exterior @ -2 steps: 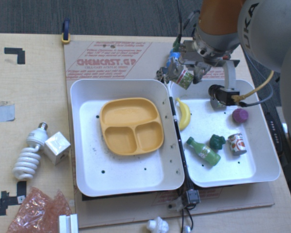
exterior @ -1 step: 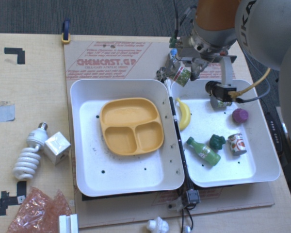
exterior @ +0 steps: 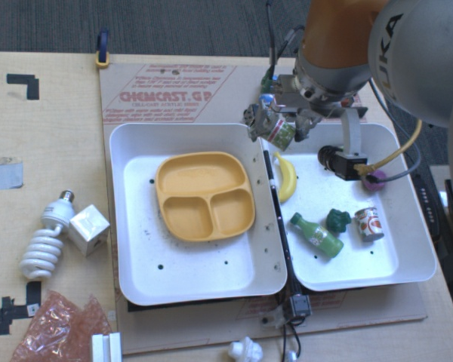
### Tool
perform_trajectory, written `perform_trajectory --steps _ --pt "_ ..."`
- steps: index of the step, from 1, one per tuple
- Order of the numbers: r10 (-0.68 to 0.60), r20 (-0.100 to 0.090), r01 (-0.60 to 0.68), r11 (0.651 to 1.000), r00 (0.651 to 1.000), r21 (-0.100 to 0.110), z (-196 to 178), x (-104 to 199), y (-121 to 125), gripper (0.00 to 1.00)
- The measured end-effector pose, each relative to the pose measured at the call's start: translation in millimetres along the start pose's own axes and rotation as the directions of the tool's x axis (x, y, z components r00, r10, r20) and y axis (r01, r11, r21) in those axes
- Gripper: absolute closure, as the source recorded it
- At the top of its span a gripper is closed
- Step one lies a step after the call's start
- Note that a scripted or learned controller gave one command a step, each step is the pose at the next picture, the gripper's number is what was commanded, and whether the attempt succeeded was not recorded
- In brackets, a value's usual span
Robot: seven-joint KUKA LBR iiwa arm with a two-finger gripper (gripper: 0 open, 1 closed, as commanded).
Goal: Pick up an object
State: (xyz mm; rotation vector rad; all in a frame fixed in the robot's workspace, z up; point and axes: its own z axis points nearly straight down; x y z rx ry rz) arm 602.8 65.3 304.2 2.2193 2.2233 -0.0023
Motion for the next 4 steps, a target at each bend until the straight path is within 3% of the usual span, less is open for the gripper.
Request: perform_trajectory --steps 1,2,3,4 --pt "0.0 0.0 0.0 1.0 1.0 0.0 6 31 5 1.0" --pt "0.004 0.0 -0.004 1.0 1.0 0.0 15 23 -46 1.0" --pt "0.001 -0.001 -0.001 1.0 1.0 0.0 -4 64 -87 1.0" --pt "0.001 0.0 -0.001 1.0 1.0 -0.001 25 81 -50 1.0"
